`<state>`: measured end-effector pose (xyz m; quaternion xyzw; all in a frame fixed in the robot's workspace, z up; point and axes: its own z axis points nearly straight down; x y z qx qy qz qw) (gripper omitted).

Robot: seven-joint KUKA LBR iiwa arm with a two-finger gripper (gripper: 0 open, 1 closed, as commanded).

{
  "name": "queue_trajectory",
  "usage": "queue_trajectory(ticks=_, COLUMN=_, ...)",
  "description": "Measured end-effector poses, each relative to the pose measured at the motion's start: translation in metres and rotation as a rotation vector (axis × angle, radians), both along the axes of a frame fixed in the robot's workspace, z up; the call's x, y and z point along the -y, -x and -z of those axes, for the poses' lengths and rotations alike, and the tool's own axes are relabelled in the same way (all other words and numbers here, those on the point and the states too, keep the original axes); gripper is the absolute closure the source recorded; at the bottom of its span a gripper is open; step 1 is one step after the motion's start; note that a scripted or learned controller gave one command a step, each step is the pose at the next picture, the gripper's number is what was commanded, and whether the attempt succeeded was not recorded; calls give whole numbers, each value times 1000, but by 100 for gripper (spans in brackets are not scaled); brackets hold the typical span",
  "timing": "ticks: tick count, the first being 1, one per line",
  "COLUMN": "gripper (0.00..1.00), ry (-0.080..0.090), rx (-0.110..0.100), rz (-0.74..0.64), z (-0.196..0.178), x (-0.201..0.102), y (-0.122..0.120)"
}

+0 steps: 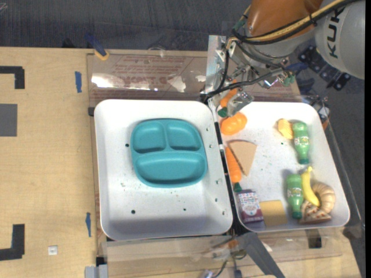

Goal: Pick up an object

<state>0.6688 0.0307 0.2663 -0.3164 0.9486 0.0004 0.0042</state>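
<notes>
My gripper [231, 102] hangs over the far left corner of the right bin [339, 178], under the grey and orange wrist. A small orange and green piece [226, 99] shows right at the gripper, and whether it is held is unclear. Just below it an orange toy fruit [234, 123] lies against the bin's left wall. Further down that wall lie a tan wedge [246, 154], a carrot [233, 167] and a purple and white carton [248, 206].
The left bin [110, 172] holds a teal divided plate [168, 153]. On the right bin's far side are a green bottle [300, 141], a yellow piece [283, 128], a second green bottle [294, 193], a banana [309, 190], a croissant [324, 201] and a yellow block [272, 212].
</notes>
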Motion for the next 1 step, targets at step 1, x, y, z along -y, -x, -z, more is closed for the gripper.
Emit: queue_trajectory(ticks=1, gripper=100, ry=1, rx=-7, rz=-242, z=62, x=15, y=1)
